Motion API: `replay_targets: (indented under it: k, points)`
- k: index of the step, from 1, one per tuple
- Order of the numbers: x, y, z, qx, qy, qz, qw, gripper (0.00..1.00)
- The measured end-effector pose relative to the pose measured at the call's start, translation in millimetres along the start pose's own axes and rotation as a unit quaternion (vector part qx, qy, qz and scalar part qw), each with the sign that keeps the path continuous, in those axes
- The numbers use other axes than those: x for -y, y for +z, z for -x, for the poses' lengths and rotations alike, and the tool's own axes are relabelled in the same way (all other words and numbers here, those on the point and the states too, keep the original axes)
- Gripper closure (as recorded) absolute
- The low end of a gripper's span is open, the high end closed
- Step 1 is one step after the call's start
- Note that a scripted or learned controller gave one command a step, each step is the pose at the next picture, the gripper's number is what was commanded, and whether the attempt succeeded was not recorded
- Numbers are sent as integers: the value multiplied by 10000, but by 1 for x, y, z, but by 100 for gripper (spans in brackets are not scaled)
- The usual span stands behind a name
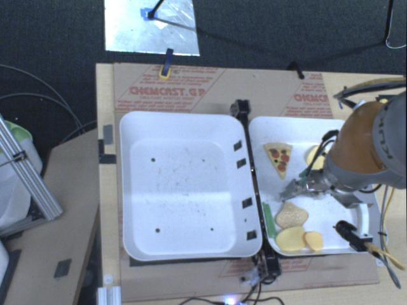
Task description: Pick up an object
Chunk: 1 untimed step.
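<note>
Gripper (294,190): fingers slightly parted, narrow gap, nothing visible between them; tips point toward 8 o'clock, poised just above the bread (291,215).

Bread: speckled tan piece, right bin (286,127), lying just at 6 o'clock of the tips; whether they touch it cannot be told.

Pizza (278,157): wedge at 11 o'clock of the tips, apart.

Yellow slices (299,239): two, near the bin's front rim, at 6 o'clock of the bread, touching each other.

Green strip (268,218): along the bin's left wall, 9 o'clock of the bread.

Arm (359,151): orange band, entering from 3 o'clock.

Left bin (184,186): white, at 9 o'clock.

Step, as judged: approach, grasp not yet made. Next move likely calls for lowering over the bread and closing squarely across it.
</note>
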<state>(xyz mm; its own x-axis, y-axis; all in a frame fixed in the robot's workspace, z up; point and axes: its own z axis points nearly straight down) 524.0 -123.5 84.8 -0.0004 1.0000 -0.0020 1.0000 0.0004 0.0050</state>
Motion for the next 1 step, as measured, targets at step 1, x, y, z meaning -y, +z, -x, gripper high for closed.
replay_targets:
  k: [1]
  points:
    - [-51,0,16,1,-19,10,10000,0]
